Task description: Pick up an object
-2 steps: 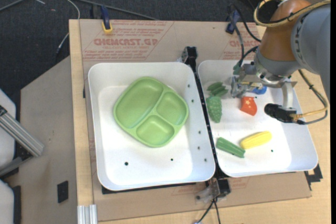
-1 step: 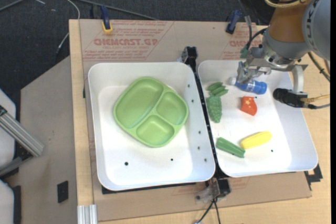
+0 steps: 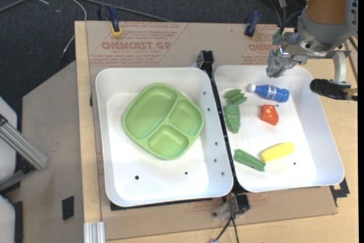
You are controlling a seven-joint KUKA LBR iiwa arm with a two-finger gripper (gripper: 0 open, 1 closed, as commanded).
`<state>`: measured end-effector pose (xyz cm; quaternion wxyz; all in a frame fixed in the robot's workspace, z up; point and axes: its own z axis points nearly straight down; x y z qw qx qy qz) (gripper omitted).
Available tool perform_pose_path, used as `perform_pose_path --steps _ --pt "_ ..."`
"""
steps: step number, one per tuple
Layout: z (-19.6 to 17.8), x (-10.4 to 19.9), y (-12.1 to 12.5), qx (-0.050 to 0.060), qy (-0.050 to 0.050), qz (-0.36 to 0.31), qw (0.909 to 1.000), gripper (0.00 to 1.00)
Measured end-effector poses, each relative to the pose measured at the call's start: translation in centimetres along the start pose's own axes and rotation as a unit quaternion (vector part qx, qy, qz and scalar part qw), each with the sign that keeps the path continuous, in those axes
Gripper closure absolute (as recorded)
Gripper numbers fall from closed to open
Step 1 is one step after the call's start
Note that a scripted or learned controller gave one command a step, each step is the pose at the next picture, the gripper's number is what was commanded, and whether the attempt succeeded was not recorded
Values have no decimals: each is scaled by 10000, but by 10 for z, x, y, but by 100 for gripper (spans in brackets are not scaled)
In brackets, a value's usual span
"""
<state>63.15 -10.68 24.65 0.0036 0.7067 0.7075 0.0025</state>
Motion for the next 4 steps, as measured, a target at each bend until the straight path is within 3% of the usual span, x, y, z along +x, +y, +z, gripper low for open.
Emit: perform_pose_path --steps 1,3,4 --pt "-29 0 1 22 4 1 10000 100" --pt "9 103 -19 62 15 -11 10000 100" --pt "7 149 -39 60 18 -16 10000 100"
